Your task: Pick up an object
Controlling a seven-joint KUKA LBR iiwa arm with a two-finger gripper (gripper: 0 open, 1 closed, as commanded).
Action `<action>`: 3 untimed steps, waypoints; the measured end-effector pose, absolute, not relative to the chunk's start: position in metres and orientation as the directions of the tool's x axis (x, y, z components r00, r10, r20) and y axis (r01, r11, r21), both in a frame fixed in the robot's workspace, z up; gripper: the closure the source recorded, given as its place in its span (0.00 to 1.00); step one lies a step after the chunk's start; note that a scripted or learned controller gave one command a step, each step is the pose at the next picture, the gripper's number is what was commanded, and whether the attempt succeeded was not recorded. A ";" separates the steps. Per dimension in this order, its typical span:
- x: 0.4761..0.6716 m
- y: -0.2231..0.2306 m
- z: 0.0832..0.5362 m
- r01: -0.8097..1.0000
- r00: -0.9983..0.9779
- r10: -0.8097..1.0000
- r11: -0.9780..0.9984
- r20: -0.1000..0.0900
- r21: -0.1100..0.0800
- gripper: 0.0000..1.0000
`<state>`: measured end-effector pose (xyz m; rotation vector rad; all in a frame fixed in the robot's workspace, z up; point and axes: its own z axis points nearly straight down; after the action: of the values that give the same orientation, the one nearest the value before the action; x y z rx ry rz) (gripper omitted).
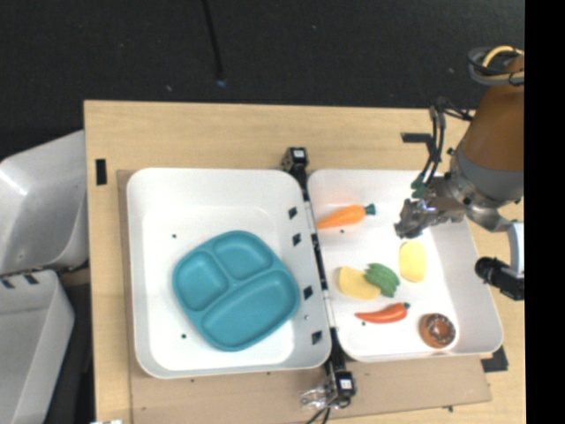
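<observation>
A: Item one, the gripper (409, 226). Where is it?

B: Over the right bin (468, 334), toward its far right part, at the end of the arm (494, 153) that enters from the right. It is dark and small against the white floor; I cannot tell whether the jaws stand apart or together, and nothing is seen between them.

A: Item two, the nearest object.

B: A lemon (411, 261), yellow, lying just near of the gripper and slightly to its right. Whether they touch cannot be told.

A: Other objects in that bin?

B: A carrot (341, 217), orange with a green tip, left of the gripper, close to the divide between the bins. A yellow piece (354, 282) and a green piece (382, 276), touching each other, left of the lemon. A chili (382, 314), red, nearer than those. A donut (436, 329), brown, at the near right corner.

A: Left bin (150, 343)?

B: One plate (234, 288), blue, three compartments, in its middle and near part.

A: Edges and open room?

B: The right bin's far wall lies beyond the gripper, with bare floor between. Bare floor also lies between carrot and gripper, and right of the lemon up to the right wall. The near half is crowded. The left bin has bare floor along its far side.
</observation>
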<state>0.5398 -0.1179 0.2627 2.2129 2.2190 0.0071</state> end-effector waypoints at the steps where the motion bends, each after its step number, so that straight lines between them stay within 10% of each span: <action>1: 0.541 -0.119 0.292 1.000 -0.004 1.000 0.004 -0.001 0.005 1.00; 3: 0.580 -0.025 0.278 1.000 -0.007 1.000 0.007 0.000 0.003 1.00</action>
<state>0.5796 -0.0246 0.2778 2.2127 2.2272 0.0023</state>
